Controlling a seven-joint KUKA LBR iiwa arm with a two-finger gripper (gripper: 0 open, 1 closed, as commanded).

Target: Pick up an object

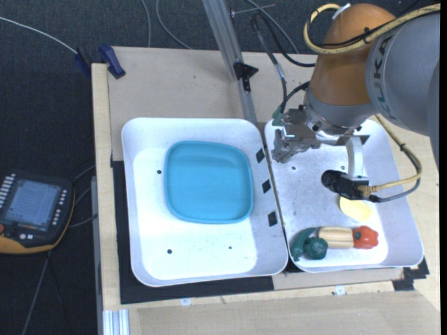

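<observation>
1. White plastic makes both bins: the left bin (140,257) carries one blue plate (208,181), and the right bin (307,187) carries the small objects.
2. At the near edge of the right bin I count four small things: one green round piece (308,246), one tan stick-like piece (336,237), one red piece (364,237) at its end, and one flat yellow piece (355,208) just behind them. The green, tan and red pieces lie in a row and seem to touch; I cannot tell if they are one toy or three.
3. These look like toy food, so I judge them light and stiff, with smooth skin that may slip. The tan piece seems the best choice: long and narrow, to be taken across its middle. The yellow piece lies flat and looks hard to take from above.
4. The blue plate is wide and shallow; I judge it too broad for two fingers except at its rim.
5. The gripper (286,149) hangs over the far left part of the right bin, well apart from the toys. Nothing is between its fingers; how far they stand open I cannot tell.
6. One black part with a yellow cable (391,185) hangs near the yellow piece.
</observation>
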